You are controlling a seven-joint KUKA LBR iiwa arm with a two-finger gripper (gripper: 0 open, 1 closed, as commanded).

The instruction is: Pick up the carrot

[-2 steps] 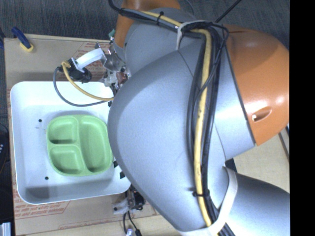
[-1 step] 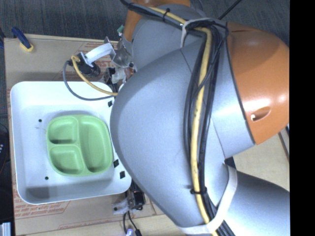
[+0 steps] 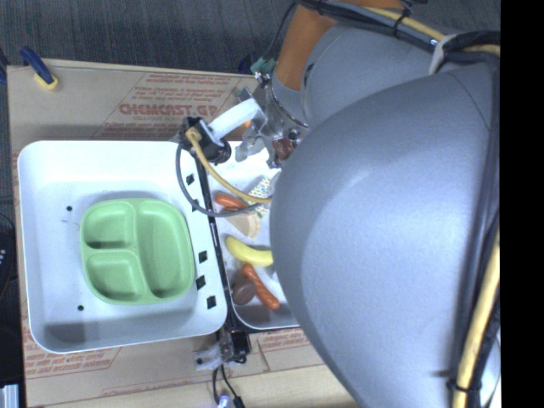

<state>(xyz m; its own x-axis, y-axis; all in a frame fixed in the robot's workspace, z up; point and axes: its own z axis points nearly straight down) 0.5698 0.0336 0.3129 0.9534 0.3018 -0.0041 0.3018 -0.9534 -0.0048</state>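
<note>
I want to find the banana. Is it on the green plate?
No, the banana lies in the right bin beside the orange food pieces, while the green plate sits in the left bin.

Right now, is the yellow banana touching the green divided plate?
Apart. The camera view shows the banana lying in the right bin, while the green plate sits in the left bin; the bin walls and a strip of white floor separate them.
</note>
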